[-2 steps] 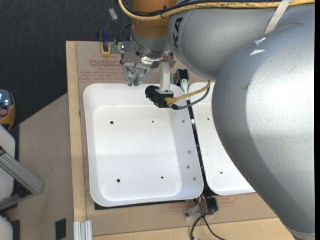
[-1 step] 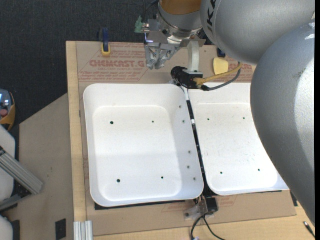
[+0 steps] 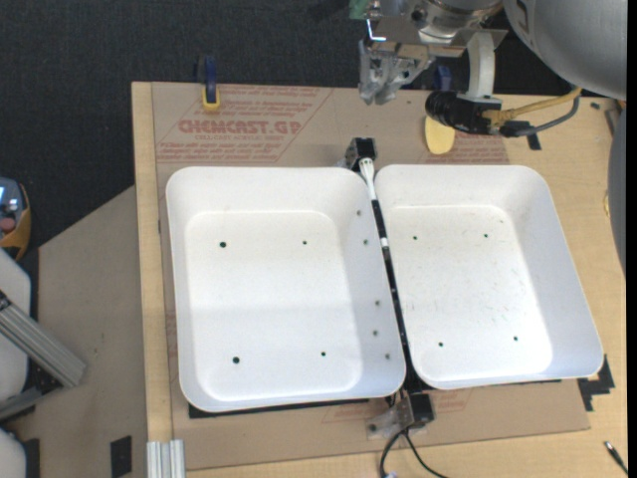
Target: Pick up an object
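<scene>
You'll find the gripper at the far edge of the bench, hanging over the brown board just beyond the seam where the two bins meet. From this angle you cannot tell whether it is apart or together, and nothing shows clamped in it. The grey arm comes in from the upper right corner. Look for a pale yellow rounded piece on the board, just beyond the far rim of the right bin and outside both bins. It lies to the right of the gripper and apart from it, partly under a black fitting with yellow cables. The left bin touches the right one along a dark strip, with a black clip at the strip's far end. A blue and yellow clamp grips the board's far edge, well to the gripper's left.
</scene>
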Controlling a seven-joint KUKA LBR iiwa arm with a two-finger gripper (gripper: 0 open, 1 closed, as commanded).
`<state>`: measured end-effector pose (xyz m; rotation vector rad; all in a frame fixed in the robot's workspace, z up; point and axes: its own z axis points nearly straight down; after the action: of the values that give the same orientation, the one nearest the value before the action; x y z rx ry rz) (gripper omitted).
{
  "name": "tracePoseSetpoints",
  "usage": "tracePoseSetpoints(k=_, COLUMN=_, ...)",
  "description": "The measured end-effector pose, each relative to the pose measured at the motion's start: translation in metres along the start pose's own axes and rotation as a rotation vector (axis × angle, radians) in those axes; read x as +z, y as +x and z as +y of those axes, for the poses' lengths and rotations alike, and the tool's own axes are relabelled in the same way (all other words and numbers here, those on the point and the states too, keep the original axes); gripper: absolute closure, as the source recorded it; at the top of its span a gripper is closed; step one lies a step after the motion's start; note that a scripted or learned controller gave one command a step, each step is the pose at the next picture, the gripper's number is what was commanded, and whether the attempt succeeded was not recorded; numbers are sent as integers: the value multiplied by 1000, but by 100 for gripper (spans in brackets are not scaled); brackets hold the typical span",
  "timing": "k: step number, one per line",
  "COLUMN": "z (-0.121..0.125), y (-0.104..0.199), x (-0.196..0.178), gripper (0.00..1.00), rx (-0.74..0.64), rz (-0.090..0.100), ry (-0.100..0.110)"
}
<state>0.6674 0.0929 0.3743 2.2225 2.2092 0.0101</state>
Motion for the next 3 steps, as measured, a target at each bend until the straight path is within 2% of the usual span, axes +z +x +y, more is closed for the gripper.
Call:
tracePoseSetpoints(k=1, z=-3, y=39, x=79, gripper=100, rx=-9, rz=1, ry=17)
tracePoseSetpoints(k=2, z=-1, y=2, x=33, gripper=100, rx=-4, rz=1, ry=5)
tracePoseSetpoints(k=3, z=-5, y=73, x=144, gripper=100, rx=-12, rz=1, ry=19)
